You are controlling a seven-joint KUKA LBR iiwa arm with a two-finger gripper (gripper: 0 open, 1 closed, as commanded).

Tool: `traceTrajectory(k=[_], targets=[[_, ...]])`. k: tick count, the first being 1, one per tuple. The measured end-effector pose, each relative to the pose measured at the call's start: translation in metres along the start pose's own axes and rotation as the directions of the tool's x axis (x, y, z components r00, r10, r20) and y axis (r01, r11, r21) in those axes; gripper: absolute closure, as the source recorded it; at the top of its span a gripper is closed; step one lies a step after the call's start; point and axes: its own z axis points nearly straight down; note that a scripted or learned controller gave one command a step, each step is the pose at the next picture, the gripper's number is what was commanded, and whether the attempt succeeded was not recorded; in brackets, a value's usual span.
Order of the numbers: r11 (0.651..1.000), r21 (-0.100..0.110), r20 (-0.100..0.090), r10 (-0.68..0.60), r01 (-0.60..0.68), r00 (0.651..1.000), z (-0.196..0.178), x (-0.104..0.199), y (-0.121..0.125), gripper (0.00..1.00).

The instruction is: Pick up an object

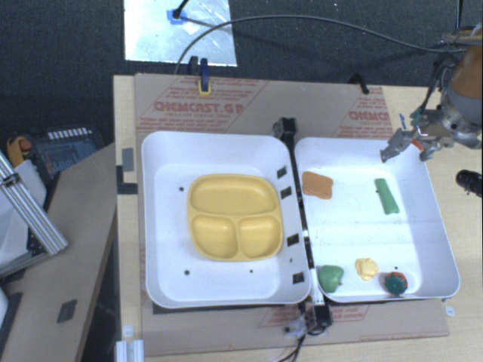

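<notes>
The right bin point(423, 202) holds several small things: an orange block point(318, 185) at its upper left, a green bar point(386, 196) right of the middle, a green piece point(330, 277), a yellow piece point(366, 268) and a red-and-green piece point(395, 283) along the front. My gripper point(411, 145) hangs above the bin's far right rim, up and to the right of the green bar. Its two fingers are spread apart with nothing between them.
The left bin point(162, 202) carries a yellow three-compartment tray point(234, 216). A black divider clip row point(290, 202) runs between the bins. Cables cross the dark floor behind the bench, and a grey table stands at the left.
</notes>
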Motion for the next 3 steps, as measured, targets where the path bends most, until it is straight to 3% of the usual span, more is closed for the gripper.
traceTrajectory(k=[1, 3], targets=[[1.0, -0.012, 0.003, -0.003, 0.003, 1.0, -0.008, 0.001, 0.003, 0.0], [1.0, -0.01, 0.002, -0.005, 0.005, 1.0, 0.11, -0.006, 0.01, 0.0]])
